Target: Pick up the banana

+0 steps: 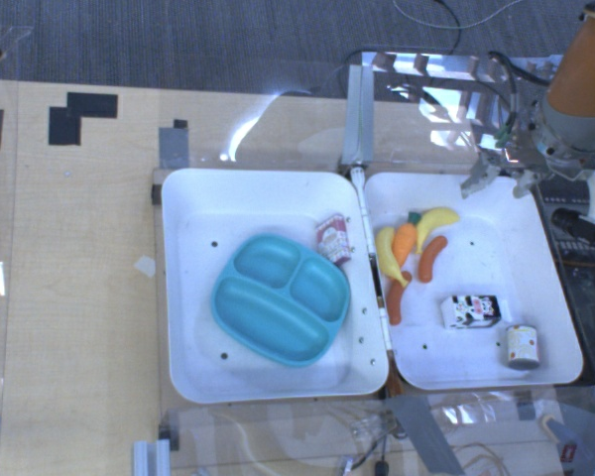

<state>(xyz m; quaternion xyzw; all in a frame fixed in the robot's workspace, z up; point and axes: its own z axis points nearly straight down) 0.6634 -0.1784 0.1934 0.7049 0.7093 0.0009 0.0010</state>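
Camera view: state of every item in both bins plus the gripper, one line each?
banana: lying in right bin, not gripped
second banana: lying by the bin divider
carrot: lying between the two bananas
sausage: lying flat
milk carton: on its side
small can: looks upright
snack packet: left bin, beside plate
blue plate: flat in left bin
gripper: open, over right bin's far edge, holding nothing

Wooden bench (69, 266) bears two white bins (188, 365).
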